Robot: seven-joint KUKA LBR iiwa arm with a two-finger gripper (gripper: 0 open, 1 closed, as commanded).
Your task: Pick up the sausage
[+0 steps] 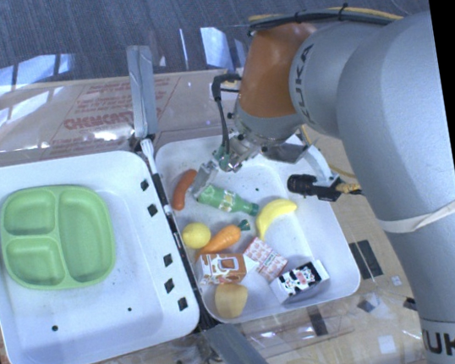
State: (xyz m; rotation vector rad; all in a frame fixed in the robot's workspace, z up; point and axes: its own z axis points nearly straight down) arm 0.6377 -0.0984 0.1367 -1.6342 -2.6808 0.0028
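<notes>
1. My wrist hides much of my gripper point(218, 164); I cannot tell its state or whether it holds anything.
2. Two white bins sit side by side; the right bin point(334, 247) holds the sausage point(182, 189), at ten o'clock.
3. My arm point(370, 111) reaches in from three o'clock, gripper just beside the sausage.

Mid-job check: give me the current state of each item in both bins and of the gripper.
sausage: lying in right bin, not gripped
gripper: low beside sausage
green bottle: lying flat
banana: lying flat
carrot: lying flat
lemon: resting
cow carton: on its side
green plate: flat in left bin
</notes>
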